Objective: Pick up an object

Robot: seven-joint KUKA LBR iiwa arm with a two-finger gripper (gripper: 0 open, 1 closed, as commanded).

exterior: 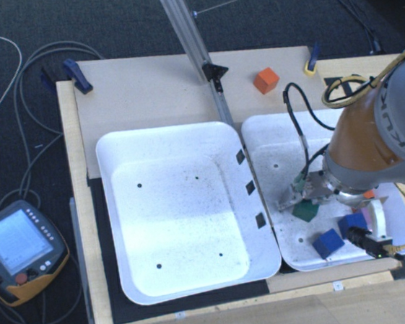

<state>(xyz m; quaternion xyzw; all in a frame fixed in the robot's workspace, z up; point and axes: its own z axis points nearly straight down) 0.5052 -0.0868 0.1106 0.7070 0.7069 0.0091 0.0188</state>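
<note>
Down in the right bin point(275, 160), the gripper point(299, 196) reaches leftward from the grey arm point(374, 138), low over the bin floor. Whether its fingers are apart or together cannot be told from this slanted view, since the wrist and cabling crowd them. A dark green block point(306, 211) lies on the bin floor just beside and below the gripper tip, perhaps touching it. Nearer the front rim sits a blue block point(328, 243), with a second blue block point(354, 222) just beside it to the right, partly under the arm. The left bin point(115, 160) lies alongside. An orange cube point(266, 80) rests on the table point(144, 92) behind the bins.
</note>
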